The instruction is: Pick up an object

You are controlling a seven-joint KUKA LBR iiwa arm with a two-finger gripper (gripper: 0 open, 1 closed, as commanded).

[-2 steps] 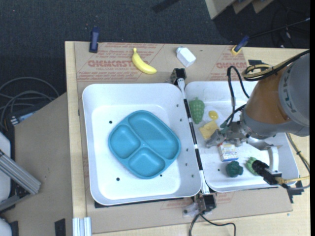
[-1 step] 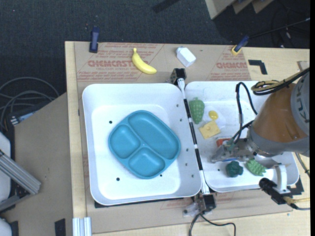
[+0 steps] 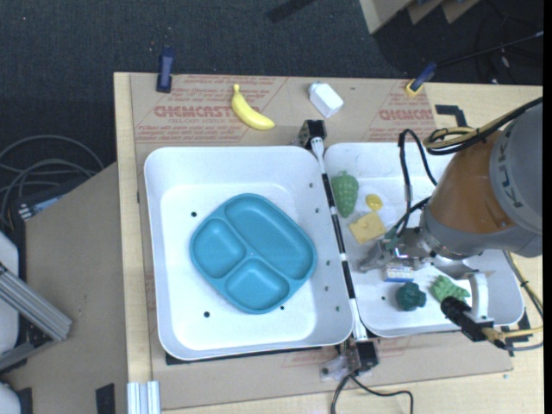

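Near bottom edge: dark green toy [image 3: 410, 297] in right bin [image 3: 509, 304], light green toy [image 3: 449, 288] just at its 3 o'clock. Gripper [image 3: 390, 257] low in right bin, at 11 o'clock from dark green toy; finger spread impossible to tell. Yellow block [image 3: 366, 228] at 11 o'clock from gripper, green leafy piece [image 3: 345, 192] beyond. Blue divided plate [image 3: 251, 252] in left bin [image 3: 164, 231]. Banana [image 3: 249, 111] on worktop [image 3: 138, 128] at 12 o'clock.

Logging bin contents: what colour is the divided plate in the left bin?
Blue: the three-compartment plastic plate, clearest in the camera view.
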